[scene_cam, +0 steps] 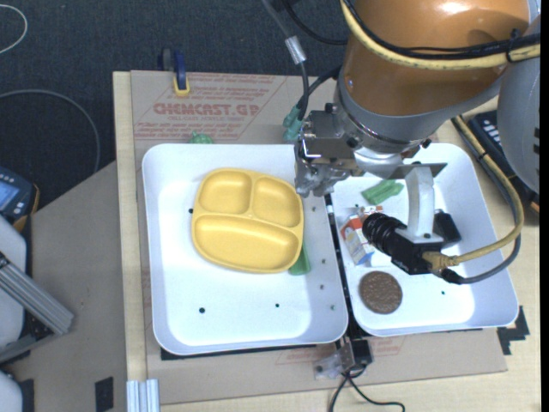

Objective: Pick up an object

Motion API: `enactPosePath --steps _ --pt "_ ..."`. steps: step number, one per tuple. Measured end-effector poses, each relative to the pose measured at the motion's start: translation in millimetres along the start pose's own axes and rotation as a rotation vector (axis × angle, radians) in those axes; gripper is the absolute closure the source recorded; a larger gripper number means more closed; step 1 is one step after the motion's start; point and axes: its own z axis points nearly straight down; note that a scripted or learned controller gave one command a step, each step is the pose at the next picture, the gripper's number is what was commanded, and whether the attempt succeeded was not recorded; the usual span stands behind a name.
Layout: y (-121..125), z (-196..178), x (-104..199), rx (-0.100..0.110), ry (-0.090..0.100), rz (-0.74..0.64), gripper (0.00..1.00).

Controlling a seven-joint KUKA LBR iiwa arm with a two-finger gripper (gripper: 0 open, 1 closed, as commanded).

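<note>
Hand low over rim between bins, just beside yellow plate in left bin. Could not tell whether hand was spread or closed. Nothing seen in grasp. Brown disc and green piece lay in right bin. Judged: pick not yet done, grasp and lift left.

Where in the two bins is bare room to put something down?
Left bin: bare floor in front of the yellow plate. Right bin: crowded around the gripper; a small patch right of the brown disc.
</note>
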Motion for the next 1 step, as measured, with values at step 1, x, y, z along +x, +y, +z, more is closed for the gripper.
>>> enactPosePath --steps 1 --pt "0.6 -9.0 -3.8 0.001 -0.002 0.006 1.00"
